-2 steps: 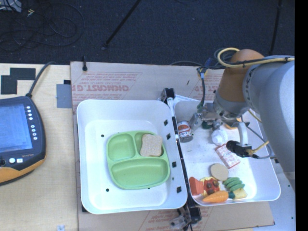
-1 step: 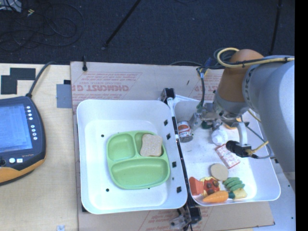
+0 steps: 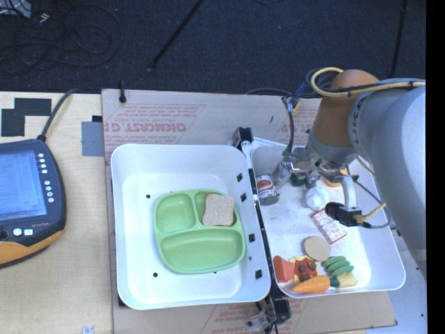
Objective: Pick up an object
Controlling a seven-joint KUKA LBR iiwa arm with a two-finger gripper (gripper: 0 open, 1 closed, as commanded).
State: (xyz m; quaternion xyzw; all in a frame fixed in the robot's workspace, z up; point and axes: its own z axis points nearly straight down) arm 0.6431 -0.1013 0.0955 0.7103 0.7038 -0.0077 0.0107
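cardboard (image 3: 167,120) with mirrored red lettering

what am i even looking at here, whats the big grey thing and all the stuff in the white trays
The big grey thing is a robot arm with an orange band, reaching in from the right. The single camera sits above the bench and looks down at a slant. The arm ends in a gripper, low over the back of the right bin; from here I cannot tell what its fingers are doing or whether it holds anything.

Two shallow white bins sit side by side. The left bin holds a green divided tray with a slice of toy bread in one compartment. The right bin holds a small can, a red and white packet, a round tan piece and a pile of toy food at the front. The screen device on the left looks like the arm's handheld controller.
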